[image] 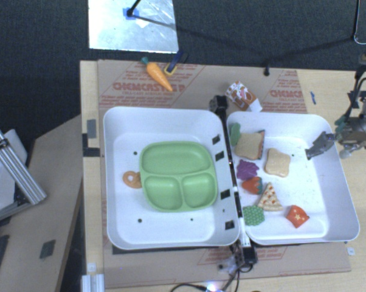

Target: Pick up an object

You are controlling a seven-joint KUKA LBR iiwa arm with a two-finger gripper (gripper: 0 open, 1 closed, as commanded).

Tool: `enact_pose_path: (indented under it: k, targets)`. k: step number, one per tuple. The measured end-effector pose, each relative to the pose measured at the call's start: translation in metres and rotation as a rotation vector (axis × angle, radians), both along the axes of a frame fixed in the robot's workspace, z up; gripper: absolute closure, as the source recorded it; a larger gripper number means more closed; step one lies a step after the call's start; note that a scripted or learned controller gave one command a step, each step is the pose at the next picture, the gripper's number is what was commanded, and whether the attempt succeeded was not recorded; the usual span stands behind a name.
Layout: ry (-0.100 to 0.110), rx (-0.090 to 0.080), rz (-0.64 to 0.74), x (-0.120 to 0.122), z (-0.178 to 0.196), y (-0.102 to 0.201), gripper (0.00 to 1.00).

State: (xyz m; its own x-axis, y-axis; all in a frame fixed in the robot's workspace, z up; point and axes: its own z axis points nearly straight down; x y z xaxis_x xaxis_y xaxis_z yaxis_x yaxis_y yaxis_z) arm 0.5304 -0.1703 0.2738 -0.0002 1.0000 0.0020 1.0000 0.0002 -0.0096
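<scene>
The right bin (329, 181) holds several toy foods: two toast slices (250, 145) (277, 162), purple grapes (248, 169), a red-orange piece (253, 185), a pizza slice (269, 197), a green leafy piece (253, 215) and a red pepper (297, 215). My gripper (320, 145) hangs over the bin's right rim, to the right of the nearer toast slice and apart from it. Nothing shows in its grasp.
The left bin (119, 139) carries a green divided plate (177, 175) and a small pretzel (132, 179). Behind the bins on the cardboard lie a toy carrot (158, 76) and a small carton (242, 96). A shiny metal sheet (133, 17) sits farther back.
</scene>
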Motion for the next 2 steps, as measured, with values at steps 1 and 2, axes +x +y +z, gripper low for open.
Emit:
enact_pose_path:
  k: [1,2]
  targets:
    - [-0.011,-0.003,0.003,0.002,0.006,0.001,0.00]
    - [-0.009,-0.001,0.002,0.004,-0.054,0.006,0.00]
